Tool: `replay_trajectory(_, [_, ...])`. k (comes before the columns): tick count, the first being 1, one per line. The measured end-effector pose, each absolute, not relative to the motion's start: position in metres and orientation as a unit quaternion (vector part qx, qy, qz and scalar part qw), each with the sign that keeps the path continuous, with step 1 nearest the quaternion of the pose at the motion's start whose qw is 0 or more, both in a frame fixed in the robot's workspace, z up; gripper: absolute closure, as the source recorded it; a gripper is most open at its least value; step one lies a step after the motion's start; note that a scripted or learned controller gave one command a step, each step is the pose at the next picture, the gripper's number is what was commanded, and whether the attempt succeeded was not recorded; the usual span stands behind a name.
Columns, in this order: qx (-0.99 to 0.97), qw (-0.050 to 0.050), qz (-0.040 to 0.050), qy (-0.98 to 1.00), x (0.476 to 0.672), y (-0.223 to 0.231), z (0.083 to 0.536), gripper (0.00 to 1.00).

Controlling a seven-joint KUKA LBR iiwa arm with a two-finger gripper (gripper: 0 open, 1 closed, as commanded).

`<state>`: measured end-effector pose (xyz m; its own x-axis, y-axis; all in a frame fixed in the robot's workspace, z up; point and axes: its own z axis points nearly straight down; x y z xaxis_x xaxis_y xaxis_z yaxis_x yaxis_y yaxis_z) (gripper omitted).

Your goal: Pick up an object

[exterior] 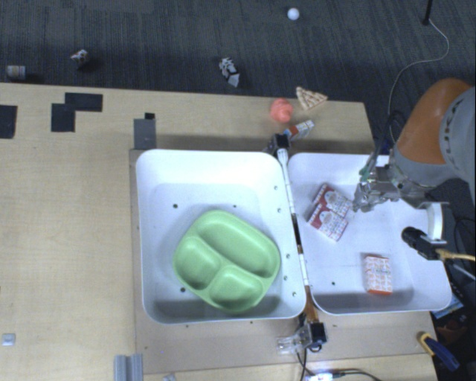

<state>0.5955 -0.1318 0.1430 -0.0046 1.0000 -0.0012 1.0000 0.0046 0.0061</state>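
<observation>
Two shallow white bins sit side by side on a wooden bench (pixel 67 245). Left bin (pixel 152 223) contains a green divided tray (pixel 227 258); right bin (pixel 416 294) contains a red-and-white packet (pixel 329 212) and a small red-and-white box (pixel 378 274). Gripper (pixel 364 199) hangs just beside the packet's right edge; whether it is spread or pressed together cannot be determined.

Desk (pixel 67 245): pale wood-grain top, filling the lower frame from 7 to 5 o'clock. Black rectangular patches (pixel 74 108) along its far edge at 10 o'clock. Small grey bracket (pixel 145 134) standing at 11 o'clock.

Floor (pixel 186 37): dark ribbed carpet across the top, 10 through 2 o'clock. Scattered litter on it: small white ball (pixel 293 13) at 12, crumpled white-and-black scrap (pixel 230 71) near 12, grey bits (pixel 79 56) at 10.

Thin dark cable (pixel 416 63) loops down at 2 o'clock. Light even, soft shadows.
</observation>
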Motion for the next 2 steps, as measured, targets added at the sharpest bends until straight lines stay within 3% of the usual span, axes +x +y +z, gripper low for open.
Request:
replay_trajectory(1, [0.705, 0.002, 0.0011, 0.709, 0.595, -0.131, 0.142, 0.0])
replay_trajectory(2, [0.705, 0.003, 0.0025, 0.709, 0.563, -0.088, 0.087, 0.0])
